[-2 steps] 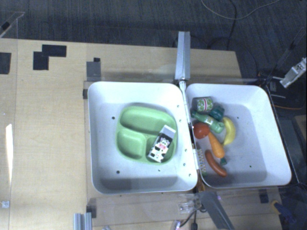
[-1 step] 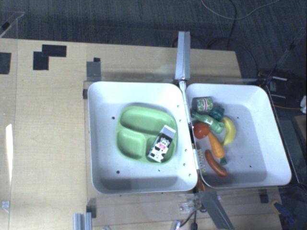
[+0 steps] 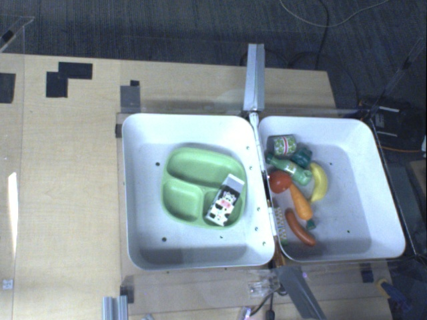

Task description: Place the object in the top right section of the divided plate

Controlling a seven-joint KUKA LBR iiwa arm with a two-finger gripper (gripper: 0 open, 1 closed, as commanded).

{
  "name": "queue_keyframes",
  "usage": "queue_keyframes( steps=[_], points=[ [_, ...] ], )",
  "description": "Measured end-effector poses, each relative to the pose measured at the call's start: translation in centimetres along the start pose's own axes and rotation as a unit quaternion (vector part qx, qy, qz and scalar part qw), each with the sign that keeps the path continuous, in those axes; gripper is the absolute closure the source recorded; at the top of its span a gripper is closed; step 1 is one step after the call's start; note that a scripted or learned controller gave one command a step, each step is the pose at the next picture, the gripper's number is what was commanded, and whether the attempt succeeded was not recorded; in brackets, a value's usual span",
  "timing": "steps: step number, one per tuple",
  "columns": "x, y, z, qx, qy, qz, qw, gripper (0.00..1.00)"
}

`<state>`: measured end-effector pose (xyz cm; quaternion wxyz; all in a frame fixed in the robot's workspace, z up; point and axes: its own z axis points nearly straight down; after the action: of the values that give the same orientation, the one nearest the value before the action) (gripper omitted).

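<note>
Toy foods [image 3: 297, 185] in right bin [image 3: 360, 179]

Left bin [image 3: 143, 179]: divided plate [image 3: 193, 179] mid, carton [image 3: 225, 202] blocking its lower-right section, other sections open from above; right bin [image 3: 360, 179]: toys [image 3: 297, 185] crowd left wall, right half open.

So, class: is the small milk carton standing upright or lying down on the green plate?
Lying down. The milk carton shows its long printed side upward, tilted diagonally, in the lower right section of the green divided plate.
</note>
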<state>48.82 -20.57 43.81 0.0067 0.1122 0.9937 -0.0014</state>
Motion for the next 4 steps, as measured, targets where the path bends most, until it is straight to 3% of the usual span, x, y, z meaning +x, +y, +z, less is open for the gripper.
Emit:
queue_keyframes(
  steps=[1, 2, 3, 4],
  points=[
    [-4.9, 1.2, 0.2, -0.001, 0.001, 0.043, 0.9991, 1.00],
    [0.0, 0.0, 0.0, 0.000, 0.001, -0.049, 0.9988, 1.00],
    [0.0, 0.0, 0.0, 0.000, 0.000, -0.233, 0.9724, 1.00],
    [-1.6, 0.4, 0.0, -0.001, 0.000, -0.399, 0.9168, 1.00]
  ],
)
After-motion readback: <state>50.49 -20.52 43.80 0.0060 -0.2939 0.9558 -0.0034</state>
